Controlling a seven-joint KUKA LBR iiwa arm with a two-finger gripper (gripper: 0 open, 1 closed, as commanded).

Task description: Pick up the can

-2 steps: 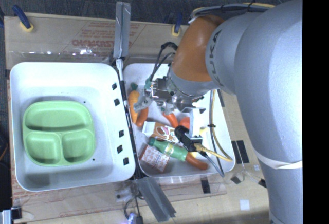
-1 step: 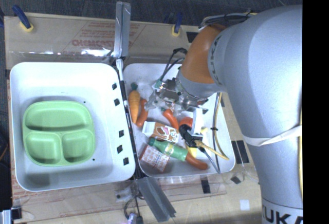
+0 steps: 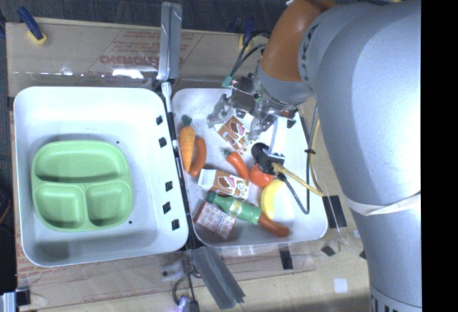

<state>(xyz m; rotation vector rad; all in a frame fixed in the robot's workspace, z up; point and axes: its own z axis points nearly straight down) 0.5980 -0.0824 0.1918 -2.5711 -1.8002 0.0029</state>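
Note:
The can (image 3: 215, 220), brown with a printed label, lies on its side in the front left corner of the right bin (image 3: 315, 226). A green bottle (image 3: 240, 209) rests against its far side. My gripper (image 3: 240, 119) is near the back of that bin, well away from the can. Its fingers (image 3: 217, 116) are spread open over a small brown-and-white carton (image 3: 234, 133). Nothing is lifted.
Two carrots (image 3: 187, 147) lie by the right bin's left wall. A white-and-brown box (image 3: 226, 182), a red pepper (image 3: 259, 176), a yellow lemon (image 3: 272, 197) and an orange carrot (image 3: 276, 227) crowd the front. The left bin (image 3: 86, 106) holds a green divided tray (image 3: 81, 183).

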